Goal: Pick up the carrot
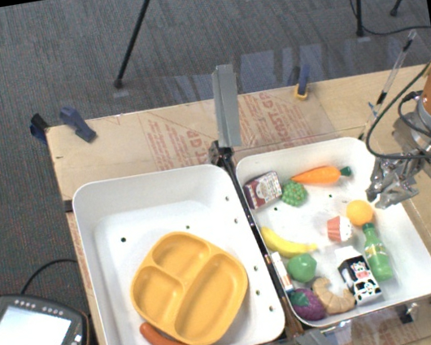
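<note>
The carrot (320, 176), orange with a small green top pointing right, lies near the far wall of the right bin (416, 243). My gripper (390, 189) hangs over that bin's right rim, to the right of the carrot and a little nearer the camera, close to an orange fruit (360, 212). Its metal fingers point down and left, and nothing shows between them. Whether they are open or shut is not clear from this angle.
The right bin also holds a brown carton (262, 190), broccoli (294, 194), a banana (285, 241), a green apple (302, 267), a green bottle (376, 251), a strawberry cake piece (338, 228) and several other toys. The left bin (100, 221) holds a yellow divided plate (189, 286) and a sausage (164, 340).
</note>
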